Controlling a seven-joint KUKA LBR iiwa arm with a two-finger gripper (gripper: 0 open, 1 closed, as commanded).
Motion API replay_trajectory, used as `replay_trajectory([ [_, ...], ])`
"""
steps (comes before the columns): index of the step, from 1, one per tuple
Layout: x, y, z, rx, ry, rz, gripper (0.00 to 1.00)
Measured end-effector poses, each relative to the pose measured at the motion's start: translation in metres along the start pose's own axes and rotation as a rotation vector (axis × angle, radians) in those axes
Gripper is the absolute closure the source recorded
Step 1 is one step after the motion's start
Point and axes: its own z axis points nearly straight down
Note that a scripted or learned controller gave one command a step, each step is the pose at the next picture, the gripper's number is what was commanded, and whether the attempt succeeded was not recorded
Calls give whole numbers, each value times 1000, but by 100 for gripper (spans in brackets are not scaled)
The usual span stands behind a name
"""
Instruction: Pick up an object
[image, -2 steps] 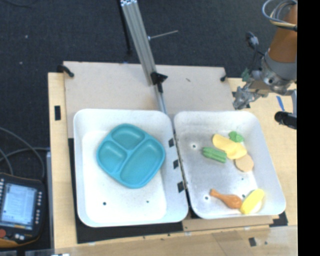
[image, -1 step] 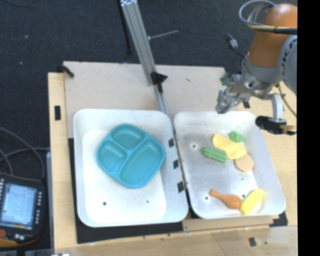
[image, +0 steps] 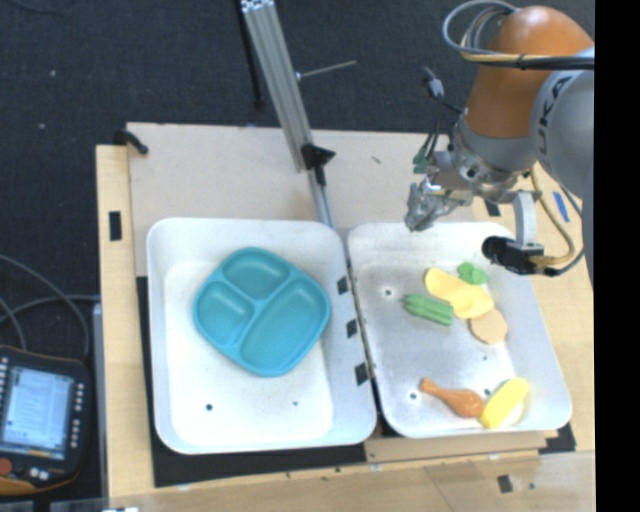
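Toy foods (image: 458, 295) bear no readable writing; gripper (image: 421, 215) state: cannot tell.

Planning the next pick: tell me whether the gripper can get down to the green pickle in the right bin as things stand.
Probably yes. The gripper hangs above the right bin's far edge, and the green pickle lies uncovered on the bin floor, though the yellow piece touches its right side.

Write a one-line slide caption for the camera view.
Arm's tool hovers at the far edge of the right bin of toy food; a blue divided plate lies in the left bin.
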Motion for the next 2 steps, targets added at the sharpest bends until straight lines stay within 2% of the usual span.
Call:
replay_trajectory([
  [1,50,-4,14,1,-1,0,100],
  [2,98,-19,11,1,0,0,100],
])
